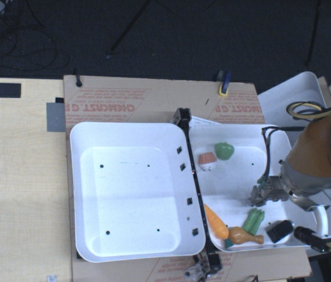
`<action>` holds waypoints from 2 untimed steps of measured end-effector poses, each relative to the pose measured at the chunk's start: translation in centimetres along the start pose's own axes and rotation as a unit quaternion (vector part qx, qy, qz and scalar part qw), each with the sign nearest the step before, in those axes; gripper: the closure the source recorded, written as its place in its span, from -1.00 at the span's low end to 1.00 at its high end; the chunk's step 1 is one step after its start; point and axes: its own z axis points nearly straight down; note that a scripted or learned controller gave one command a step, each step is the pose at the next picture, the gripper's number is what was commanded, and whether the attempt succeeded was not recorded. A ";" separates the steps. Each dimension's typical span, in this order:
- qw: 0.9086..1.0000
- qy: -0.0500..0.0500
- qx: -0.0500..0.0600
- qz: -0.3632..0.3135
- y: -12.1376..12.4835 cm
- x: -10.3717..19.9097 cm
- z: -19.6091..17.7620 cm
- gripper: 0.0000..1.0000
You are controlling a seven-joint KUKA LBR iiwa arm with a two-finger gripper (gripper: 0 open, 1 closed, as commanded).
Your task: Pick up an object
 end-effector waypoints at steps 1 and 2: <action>1.000 -0.001 0.000 0.002 0.0 -0.2 0.0 -1.00; 1.000 -0.001 0.000 0.002 -2.1 -4.4 2.4 -1.00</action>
